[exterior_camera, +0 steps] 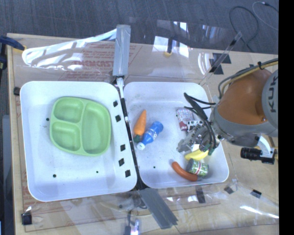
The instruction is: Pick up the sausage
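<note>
The sausage (183, 171), reddish-brown and slightly curved, lies near the front edge of the right bin (161, 177). A small green can (198, 168) touches its right end, and a yellow banana-like piece (197, 155) sits just above the can. My gripper (195, 141) hangs low over the right side of that bin, above and a little right of the sausage, close to the yellow piece. Nothing of the sausage is between its fingers.
An orange carrot (140, 122) and a blue bottle (151, 133) lie at the right bin's left side. A red-and-white packet (185, 117) sits near its middle right. The left bin (34, 180) holds a green divided plate (81, 126). A ridge divides the bins.
</note>
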Controlling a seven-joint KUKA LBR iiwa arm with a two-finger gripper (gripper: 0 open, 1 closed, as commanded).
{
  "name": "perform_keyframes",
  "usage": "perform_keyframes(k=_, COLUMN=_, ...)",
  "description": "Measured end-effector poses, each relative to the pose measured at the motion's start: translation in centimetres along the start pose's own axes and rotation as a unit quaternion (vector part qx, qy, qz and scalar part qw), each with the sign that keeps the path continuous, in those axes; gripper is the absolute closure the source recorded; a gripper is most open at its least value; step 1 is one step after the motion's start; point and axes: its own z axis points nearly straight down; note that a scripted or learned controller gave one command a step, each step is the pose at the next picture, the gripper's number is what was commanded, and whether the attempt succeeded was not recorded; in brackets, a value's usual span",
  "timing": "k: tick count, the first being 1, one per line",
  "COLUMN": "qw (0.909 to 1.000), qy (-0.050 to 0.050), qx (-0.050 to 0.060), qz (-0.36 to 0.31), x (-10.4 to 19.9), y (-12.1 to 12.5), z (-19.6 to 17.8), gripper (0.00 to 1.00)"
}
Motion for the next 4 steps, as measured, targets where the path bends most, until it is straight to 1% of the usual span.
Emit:
perform_keyframes(k=1, qw=1.0000, qy=0.000, qx=0.000, qz=0.000, x=0.0, y=0.0, z=0.0, gripper=0.00)
perform_keyframes(k=2, qw=0.9999, qy=-0.002, qx=-0.001, qz=-0.016, x=0.9, y=-0.7, z=7.7, gripper=0.00)
perform_keyframes(k=3, qw=0.9998, qy=-0.002, qx=-0.001, qz=-0.018, x=0.8, y=-0.6, z=6.7, gripper=1.00)
perform_keyframes(k=4, qw=0.9996, qy=0.000, qx=0.000, qz=-0.028, x=4.2, y=2.9, z=4.7, gripper=1.00)
